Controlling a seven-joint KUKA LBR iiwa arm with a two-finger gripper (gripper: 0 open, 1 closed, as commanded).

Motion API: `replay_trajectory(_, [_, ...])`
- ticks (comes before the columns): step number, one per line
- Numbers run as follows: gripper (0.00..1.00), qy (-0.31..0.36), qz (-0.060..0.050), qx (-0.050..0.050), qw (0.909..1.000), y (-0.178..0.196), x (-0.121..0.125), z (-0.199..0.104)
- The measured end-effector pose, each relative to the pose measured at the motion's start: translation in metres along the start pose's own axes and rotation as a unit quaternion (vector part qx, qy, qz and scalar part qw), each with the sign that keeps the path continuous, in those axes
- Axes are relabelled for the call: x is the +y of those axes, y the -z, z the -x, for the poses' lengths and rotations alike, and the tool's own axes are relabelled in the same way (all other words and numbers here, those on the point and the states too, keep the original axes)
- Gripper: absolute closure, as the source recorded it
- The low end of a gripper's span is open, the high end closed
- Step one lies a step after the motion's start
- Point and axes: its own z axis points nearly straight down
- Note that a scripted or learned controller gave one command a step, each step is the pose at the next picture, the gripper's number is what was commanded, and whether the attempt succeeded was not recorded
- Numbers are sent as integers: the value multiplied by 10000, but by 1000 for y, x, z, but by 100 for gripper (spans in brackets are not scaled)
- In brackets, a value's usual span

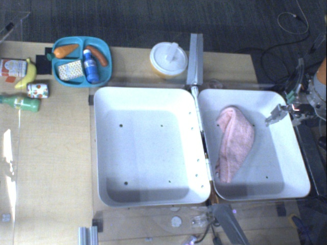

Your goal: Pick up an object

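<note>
you've got the gripper (278,114) at the right side of the right bin (286,188), over its upper-right part near the rim, w/ the arm (311,93) coming in from the right edge. can't tell if its fingers are apart or together, too small and cluttered w/ cables there. nothing visible between them.

the task thing: a pink cloth (233,142), crumpled and lying lengthwise on the floor of the right bin, left of centre, near the wall shared w/ the left bin (102,152). it runs from the upper middle of the bin down toward the lower left. cloth and gripper are apart, w/ bare bin floor between them.

above the bins, on the wooden bench (51,162), you see a white lidded cup (168,59) w/ a yellowish base, just left of a grey metal post (194,60) that sits over the seam between the bins.

top left: a blue divided plate (104,65) holding an orange carrot-like toy (67,50), a blue bottle (90,65), a reddish sausage-like piece (99,56) and a pale patterned item (70,70).

left of the plate: a banana (28,74), a small red-and-white box (12,67), a small can (38,90) and a green bottle (20,103) lying on its side.
</note>
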Motion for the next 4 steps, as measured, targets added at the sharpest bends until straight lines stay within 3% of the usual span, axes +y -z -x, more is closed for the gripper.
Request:
replay_trajectory(1, [0,1327,39,-12,9912,-120,62,-39])
replay_trajectory(3, [0,1685,92,-30,9857,-124,34,-104])
replay_trajectory(4, [0,158,13,3,9999,-32,17,-134])
